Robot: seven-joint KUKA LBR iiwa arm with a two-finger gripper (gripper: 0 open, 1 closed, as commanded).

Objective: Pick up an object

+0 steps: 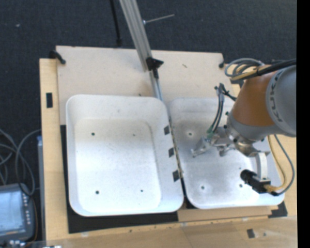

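End effector (200, 149) hangs low over the right bin (217, 190), too small and blurred to tell its state, while any object to pick stays indistinguishable beneath the arm (258, 107).

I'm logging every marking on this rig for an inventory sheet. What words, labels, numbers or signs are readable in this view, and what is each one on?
No text can be read in this view.
Small screen device at the lower left: its display shows light patches, too small and blurred to read.
Neither white bin, left or right, nor the arm bears a legible label.
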